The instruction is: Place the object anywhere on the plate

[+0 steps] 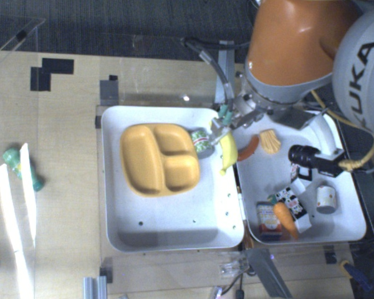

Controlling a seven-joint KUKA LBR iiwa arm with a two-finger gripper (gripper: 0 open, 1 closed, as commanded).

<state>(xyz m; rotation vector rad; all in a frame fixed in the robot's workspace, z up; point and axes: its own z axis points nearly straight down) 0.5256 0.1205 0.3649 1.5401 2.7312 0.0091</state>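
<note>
i see the gripper (217,128) by the left bin's (174,229) right edge, closed on a small can (201,141) just beside the yellow plate's (160,158) right rim. a banana (228,152) lies close by.

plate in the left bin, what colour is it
Yellow-orange, seen in the camera view: the plate is a divided tray in the left bin.

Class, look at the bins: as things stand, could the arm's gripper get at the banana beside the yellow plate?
Probably yes. The gripper hangs right above the banana, whose lower half lies bare by the plate. The bin wall close alongside may cramp it.
</note>
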